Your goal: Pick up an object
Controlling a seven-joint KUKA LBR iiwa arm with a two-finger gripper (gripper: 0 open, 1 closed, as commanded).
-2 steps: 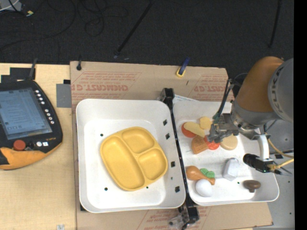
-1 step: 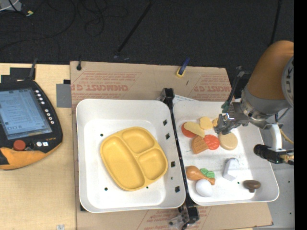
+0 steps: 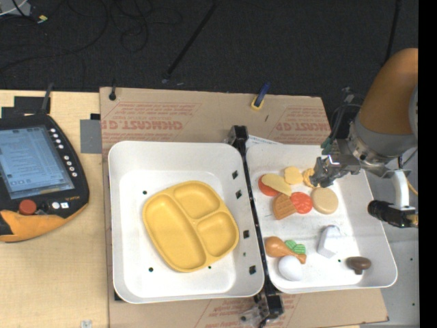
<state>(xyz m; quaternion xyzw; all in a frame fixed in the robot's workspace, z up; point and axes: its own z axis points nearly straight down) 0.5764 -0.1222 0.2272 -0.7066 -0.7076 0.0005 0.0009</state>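
Over the right bin [image 3: 382, 251], end effector [image 3: 321, 175] beside yellow toy food [image 3: 295, 175], grip state unclear

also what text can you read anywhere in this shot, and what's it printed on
"CHEMCAST": red print on the brown cardboard sheet behind the left bin, upside down from this camera; my best reading.
A second red print of the same kind on the cardboard behind the right bin, partly hidden and too broken to read.
Handheld control pad screen: lines of text, too small to read.
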